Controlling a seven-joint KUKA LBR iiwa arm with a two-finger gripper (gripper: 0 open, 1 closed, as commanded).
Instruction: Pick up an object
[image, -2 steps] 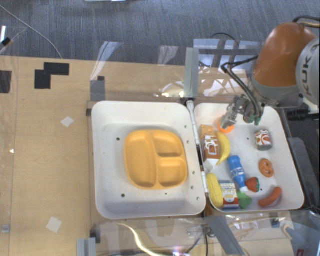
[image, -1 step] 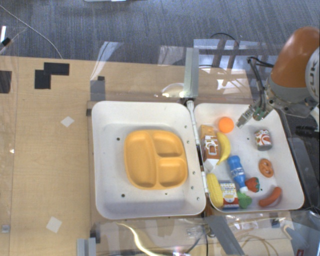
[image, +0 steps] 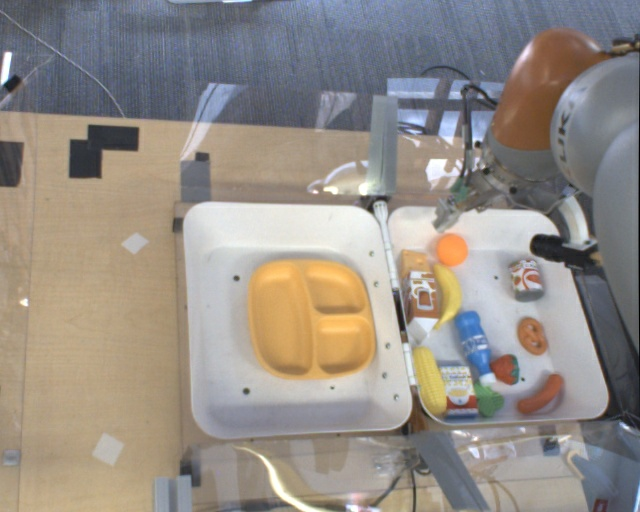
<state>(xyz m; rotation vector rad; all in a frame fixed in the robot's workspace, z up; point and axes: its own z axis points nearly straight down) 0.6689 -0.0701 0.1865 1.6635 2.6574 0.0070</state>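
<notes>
The right bin (image: 590, 400) holds several toy foods. Among them are an orange ball (image: 452, 249), a banana (image: 449, 296), a bread packet (image: 420, 290), a blue bottle (image: 472, 342), a corn cob (image: 429, 380) and a small box (image: 458, 390). A strawberry (image: 506, 369), a sausage (image: 540, 394), an orange cookie (image: 532, 336) and a small can (image: 526, 279) lie further right. My gripper (image: 447, 212) hangs over the bin's far left corner, just above the orange ball, with nothing seen in it.
The left bin (image: 215, 400) carries a yellow divided tray (image: 310, 317). A metal post (image: 382, 150) stands behind the wall between the bins. The arm's orange band (image: 535, 85) and grey body cover the far right corner.
</notes>
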